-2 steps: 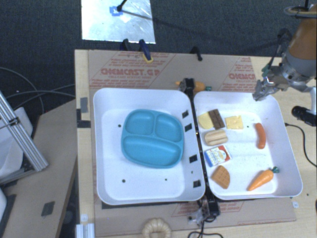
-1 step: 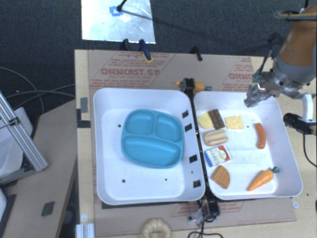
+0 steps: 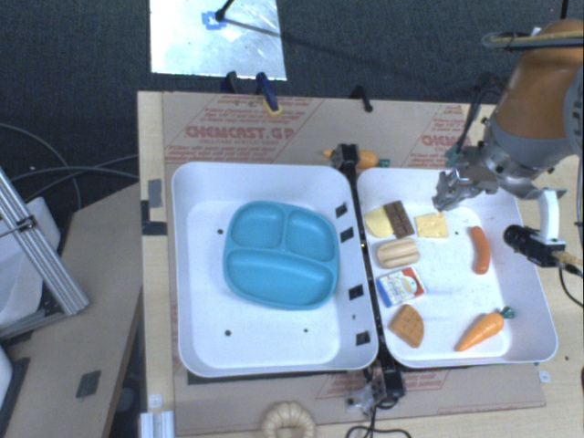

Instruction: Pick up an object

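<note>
At the far left a slanted metal frame (image 3: 32, 254) is cut off by the picture's edge, with cables trailing over dark carpet (image 3: 73, 62). A shiny sheet (image 3: 219, 26) lies on the carpet beyond the bench (image 3: 148, 144), which is covered by brown cardboard (image 3: 237, 130) printed in red. The left bin (image 3: 182, 272) holds a blue divided plate (image 3: 281, 254), flat and near its middle. At the bottom edge a pale braided ring (image 3: 290, 421) is partly cut off, and behind the clips where the bins meet an orange item (image 3: 365, 160) is half hidden (too little shows to name it). The right bin (image 3: 456, 290) holds the things to pick: a yellow wedge (image 3: 378, 223) touching a brown bar (image 3: 398, 218), a tan bun (image 3: 398, 253) just below them, a small printed packet (image 3: 400, 286), a waffle-like piece (image 3: 407, 325), a yellow square (image 3: 432, 225), an orange-red sausage (image 3: 479, 249) and a carrot (image 3: 479, 331). The gripper (image 3: 450, 194) hangs over the bin's far part, just above the yellow square. Whether it is spread or closed cannot be told from this slant, and nothing is seen held in it.
</note>
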Tool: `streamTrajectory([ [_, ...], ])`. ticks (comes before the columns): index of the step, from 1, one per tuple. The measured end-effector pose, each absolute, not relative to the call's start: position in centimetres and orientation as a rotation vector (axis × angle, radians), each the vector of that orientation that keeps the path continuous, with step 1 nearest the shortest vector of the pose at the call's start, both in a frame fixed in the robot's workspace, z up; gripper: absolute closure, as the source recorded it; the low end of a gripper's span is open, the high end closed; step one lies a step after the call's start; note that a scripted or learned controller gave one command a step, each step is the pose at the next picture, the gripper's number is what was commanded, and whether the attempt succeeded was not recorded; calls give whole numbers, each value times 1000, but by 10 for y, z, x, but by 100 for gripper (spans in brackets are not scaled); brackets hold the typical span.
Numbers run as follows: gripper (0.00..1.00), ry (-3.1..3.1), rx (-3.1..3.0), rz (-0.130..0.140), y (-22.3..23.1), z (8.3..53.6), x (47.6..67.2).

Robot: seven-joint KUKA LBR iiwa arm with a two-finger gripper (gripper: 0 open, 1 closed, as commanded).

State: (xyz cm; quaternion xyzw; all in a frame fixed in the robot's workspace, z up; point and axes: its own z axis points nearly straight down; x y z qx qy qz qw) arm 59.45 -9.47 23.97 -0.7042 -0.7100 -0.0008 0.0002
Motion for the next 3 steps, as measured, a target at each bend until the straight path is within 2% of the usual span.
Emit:
streamTrajectory([
  [2,100,-2229,-2211,-1,6,240,548],
  [3,100,-2226,-2212,2,34,227,506],
])
